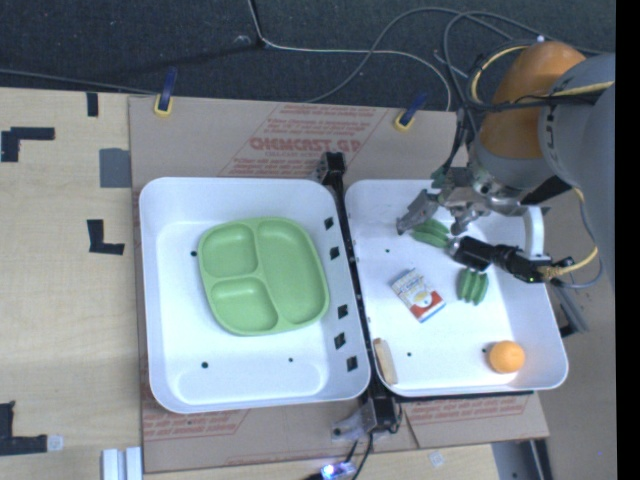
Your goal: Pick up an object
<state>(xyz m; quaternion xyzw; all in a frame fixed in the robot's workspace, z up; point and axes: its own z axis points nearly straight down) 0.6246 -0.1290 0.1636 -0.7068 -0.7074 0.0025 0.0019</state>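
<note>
Green item under the spread fingers, right bin.

A green object lies on the floor of the right bin, directly below the gripper, whose two fingers stand apart with nothing clamped between them; whether they touch the green piece cannot be told. A second green object lies a little past the fingers toward the bin's near side, partly under the black part of the wrist. A small white-and-red carton sits near, below the fingers in the picture. An orange ball rests well apart in the near right corner. The left bin, far from the fingers, holds a green divided plate.
</note>
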